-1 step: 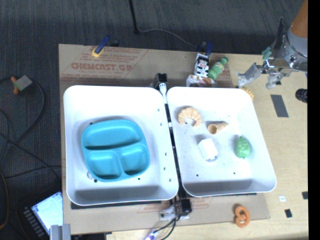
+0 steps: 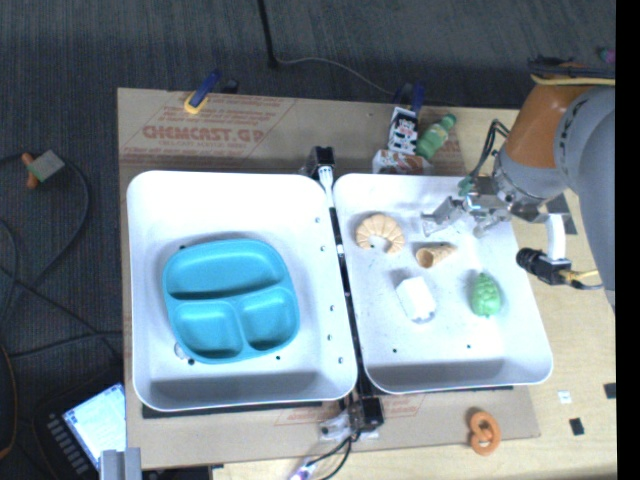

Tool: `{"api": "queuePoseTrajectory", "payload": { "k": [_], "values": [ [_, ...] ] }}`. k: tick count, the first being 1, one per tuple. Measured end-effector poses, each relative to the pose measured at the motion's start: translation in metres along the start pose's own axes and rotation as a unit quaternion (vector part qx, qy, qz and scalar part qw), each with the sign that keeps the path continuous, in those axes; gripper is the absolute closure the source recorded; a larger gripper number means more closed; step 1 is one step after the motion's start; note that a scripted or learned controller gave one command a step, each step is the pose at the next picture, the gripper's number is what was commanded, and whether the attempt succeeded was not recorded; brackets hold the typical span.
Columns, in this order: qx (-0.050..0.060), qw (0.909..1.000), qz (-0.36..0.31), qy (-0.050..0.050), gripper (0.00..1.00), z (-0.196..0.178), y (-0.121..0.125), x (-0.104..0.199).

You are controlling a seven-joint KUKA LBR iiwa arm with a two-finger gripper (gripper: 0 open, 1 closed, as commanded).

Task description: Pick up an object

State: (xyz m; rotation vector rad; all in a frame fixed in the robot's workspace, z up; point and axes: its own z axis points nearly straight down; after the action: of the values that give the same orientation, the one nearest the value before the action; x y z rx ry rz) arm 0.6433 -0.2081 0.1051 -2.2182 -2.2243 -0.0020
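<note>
Cardboard-topped bench (image 2: 240,133) bears two white bins (image 2: 150,268) over dark carpet (image 2: 100,28)

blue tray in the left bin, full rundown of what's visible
The blue tray is a glossy, plastic-looking rounded rectangle with three compartments: one long one along its far side, two smaller ones nearer the camera. It lies flat, slightly rotated, on the floor of the left bin, roughly centred. Nothing sits in it; the gripper is over the right bin.

A blue divided tray (image 2: 231,300) lies in the left bin (image 2: 150,208). On the worktop (image 2: 150,133), a blue-and-yellow clamp (image 2: 202,92) sits at eleven o'clock, and an orange ring (image 2: 484,431) at five o'clock.
</note>
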Motion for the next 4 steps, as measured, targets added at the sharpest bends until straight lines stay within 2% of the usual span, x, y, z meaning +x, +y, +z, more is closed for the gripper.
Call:
{"api": "queuePoseTrajectory", "payload": {
  "k": [1, 2, 3, 4],
  "values": [
    [0.0, 1.0, 0.0, -0.001, 1.0, -0.009, 0.0, 0.0],
    [0.0, 1.0, 0.0, -0.001, 0.0, -0.009, 0.0, 0.0],
    [0.0, 1.0, -0.001, -0.002, 1.0, -0.019, 0.0, 0.0],
    [0.0, 1.0, -0.001, -0.002, 0.0, -0.019, 0.0, 0.0]
  ]
}}
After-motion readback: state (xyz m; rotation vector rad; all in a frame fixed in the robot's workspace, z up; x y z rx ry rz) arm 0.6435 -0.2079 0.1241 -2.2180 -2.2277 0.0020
